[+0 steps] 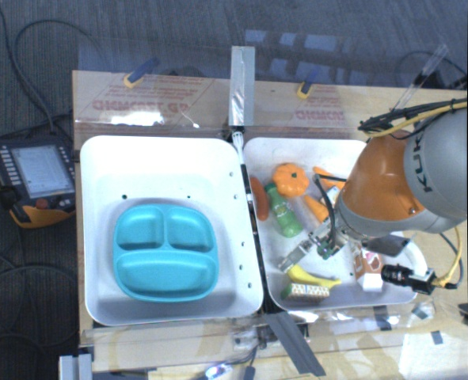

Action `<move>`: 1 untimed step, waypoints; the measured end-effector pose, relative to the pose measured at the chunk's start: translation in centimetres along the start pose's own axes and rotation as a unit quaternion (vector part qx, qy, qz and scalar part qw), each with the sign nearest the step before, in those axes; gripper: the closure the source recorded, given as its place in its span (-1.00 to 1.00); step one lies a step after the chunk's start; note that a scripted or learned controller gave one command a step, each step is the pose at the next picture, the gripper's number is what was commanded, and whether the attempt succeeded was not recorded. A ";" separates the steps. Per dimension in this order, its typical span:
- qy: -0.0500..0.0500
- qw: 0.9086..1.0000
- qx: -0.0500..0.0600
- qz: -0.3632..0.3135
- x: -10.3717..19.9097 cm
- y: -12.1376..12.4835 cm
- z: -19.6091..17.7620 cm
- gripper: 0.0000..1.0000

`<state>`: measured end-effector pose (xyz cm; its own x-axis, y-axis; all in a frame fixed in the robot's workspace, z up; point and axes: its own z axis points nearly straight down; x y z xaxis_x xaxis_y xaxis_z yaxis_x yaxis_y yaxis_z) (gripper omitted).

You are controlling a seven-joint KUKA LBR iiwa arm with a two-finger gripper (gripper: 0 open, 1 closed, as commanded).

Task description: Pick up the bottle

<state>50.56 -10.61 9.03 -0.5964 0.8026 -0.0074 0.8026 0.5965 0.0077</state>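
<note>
I see the green bottle [284,214] lying up-left of the gripper [297,256], apart; jaw state unclear; arm reads "KU".

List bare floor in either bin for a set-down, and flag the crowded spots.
Left white bin: bare floor all around the blue sectioned plate, widest along the far wall. Right white bin: crowded. The green plastic bottle, orange pumpkin toy, yellow banana and gripper fill the middle; one bare patch between banana and divider.
</note>
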 end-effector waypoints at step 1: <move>-0.003 0.985 -0.002 -0.173 -2.4 -3.6 -0.1 -1.00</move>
<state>49.13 -14.68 9.10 -0.8339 0.5517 -0.0152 0.5516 0.8341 0.0070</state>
